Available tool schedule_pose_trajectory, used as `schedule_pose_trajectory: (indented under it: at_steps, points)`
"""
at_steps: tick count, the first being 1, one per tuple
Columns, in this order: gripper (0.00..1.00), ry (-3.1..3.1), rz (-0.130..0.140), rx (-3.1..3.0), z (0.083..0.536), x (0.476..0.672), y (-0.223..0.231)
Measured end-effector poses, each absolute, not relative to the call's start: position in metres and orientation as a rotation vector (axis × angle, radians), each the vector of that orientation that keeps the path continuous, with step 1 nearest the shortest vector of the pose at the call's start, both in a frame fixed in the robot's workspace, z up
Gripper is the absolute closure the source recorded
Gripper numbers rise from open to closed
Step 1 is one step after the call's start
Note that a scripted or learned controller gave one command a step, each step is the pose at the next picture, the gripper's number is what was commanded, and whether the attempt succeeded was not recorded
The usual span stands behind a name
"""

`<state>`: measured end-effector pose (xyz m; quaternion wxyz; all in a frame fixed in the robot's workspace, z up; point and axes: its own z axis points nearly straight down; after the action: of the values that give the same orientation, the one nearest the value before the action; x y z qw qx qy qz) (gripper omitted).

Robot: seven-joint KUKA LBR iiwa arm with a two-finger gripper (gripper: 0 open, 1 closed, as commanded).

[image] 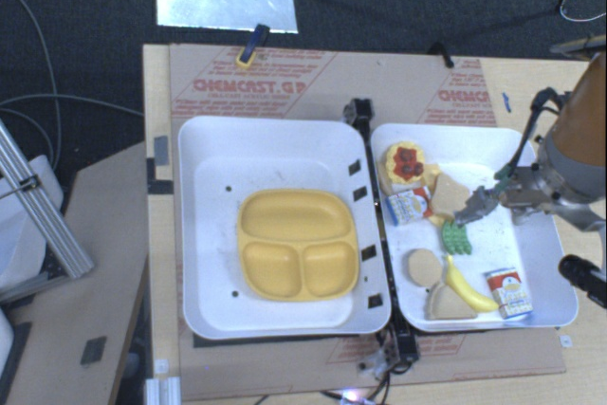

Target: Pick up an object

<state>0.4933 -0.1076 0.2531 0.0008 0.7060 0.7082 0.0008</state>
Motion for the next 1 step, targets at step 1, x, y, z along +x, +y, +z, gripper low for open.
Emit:
schedule_pose_trajectory:
  at_steps: [1]
  points:
    - [0.0,2.222,0.006,2.21,0.2566,0.5722,-0.1364]
